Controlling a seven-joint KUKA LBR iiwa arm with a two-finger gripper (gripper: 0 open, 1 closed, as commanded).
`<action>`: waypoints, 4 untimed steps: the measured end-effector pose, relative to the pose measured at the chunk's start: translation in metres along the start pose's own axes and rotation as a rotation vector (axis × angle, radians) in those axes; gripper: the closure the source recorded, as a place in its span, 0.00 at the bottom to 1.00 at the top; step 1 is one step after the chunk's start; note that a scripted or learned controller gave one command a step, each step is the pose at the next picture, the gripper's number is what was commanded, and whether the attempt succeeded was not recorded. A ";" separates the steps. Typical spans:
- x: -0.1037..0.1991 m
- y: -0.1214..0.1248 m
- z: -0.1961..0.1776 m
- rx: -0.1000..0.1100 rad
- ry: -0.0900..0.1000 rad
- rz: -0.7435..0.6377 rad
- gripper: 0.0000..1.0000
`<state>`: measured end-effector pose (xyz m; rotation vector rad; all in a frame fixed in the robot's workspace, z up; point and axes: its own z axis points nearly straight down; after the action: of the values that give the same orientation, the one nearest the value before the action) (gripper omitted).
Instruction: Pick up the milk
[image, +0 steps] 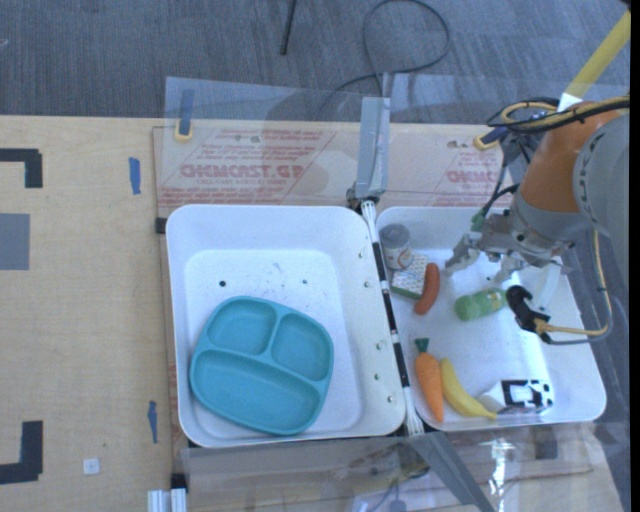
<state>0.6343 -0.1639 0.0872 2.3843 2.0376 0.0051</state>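
1. Two white bins sit side by side on the wooden tabletop (80, 330).
2. The left bin (190, 235) holds a blue plate (262, 364) with three sections, toward the lower left of the bin.
3. The right bin (585, 395) holds the food things.
4. The milk (408, 279) is a small carton at the upper left of the right bin, just beside the wall between the bins.
5. A grey can (395, 240) stands just above the milk.
6. A red sausage (429, 287) lies just right of the milk.
7. A green thing (478, 304) lies near the middle of the right bin.
8. A carrot (430, 386) and a banana (463, 392) lie side by side at the bottom of that bin.
9. The arm comes in from the upper right of the frame.
10. The jaws (483, 257) hang over the upper part of the right bin, above the green thing and to the right of the milk.
11. The jaws are spread apart with nothing between them.
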 end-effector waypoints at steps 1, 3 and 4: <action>-0.004 0.035 -0.037 0.003 0.000 0.022 0.00; -0.001 0.037 -0.048 0.001 -0.002 0.018 0.00; -0.064 -0.040 -0.086 0.006 0.001 0.048 0.00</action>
<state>0.5844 -0.2208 0.1730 2.4364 1.9835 -0.0002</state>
